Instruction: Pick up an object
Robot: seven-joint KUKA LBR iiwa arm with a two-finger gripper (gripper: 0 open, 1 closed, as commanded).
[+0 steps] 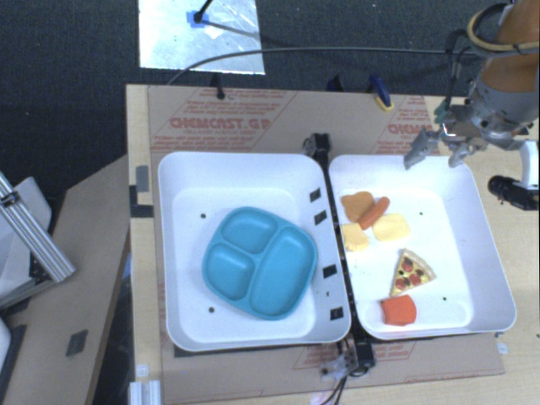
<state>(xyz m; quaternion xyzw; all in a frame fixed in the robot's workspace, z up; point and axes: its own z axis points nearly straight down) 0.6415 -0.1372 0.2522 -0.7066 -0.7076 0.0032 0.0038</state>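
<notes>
My gripper [438, 156] hangs above the far edge of the right bin [481, 218], open, with nothing between its fingers. Below it in that bin lie toy foods: an orange nugget [357, 202], an orange-red sausage [375, 213], two pale yellow cheese pieces [391, 227] [355, 237], a pizza slice [412, 272] and a red-orange block [399, 310]. The foods lie in the left and middle part of the bin, well toward the near side from the gripper.
The left bin [181, 218] holds a blue divided plate [260, 262]. A black clamp strip [333, 251] joins the two bins. A shiny sheet [199, 24] with a cable lies beyond the bench. A metal frame [29, 234] stands at the left.
</notes>
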